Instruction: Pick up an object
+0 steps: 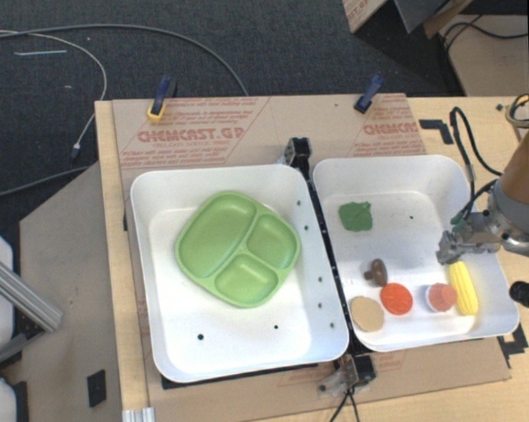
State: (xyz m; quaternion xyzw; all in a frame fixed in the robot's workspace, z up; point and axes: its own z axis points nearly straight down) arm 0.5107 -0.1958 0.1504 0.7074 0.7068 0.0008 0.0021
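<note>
Gripper (pixel 456 245) sits low at the right bin's (pixel 394 169) right wall, just above the corn (pixel 465 287); finger state cannot be told, apparently holding nothing. Recommend descending squarely over the corn's length, clear of the pink piece (pixel 441 297) beside it.

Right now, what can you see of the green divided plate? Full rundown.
The green divided plate is a light-green, plastic-looking tray with rounded corners and three compartments: one large, two smaller. It lies flat, turned diagonally, near the middle of the left white bin, resting on its floor. Nothing lies in it or touches it otherwise.
</note>
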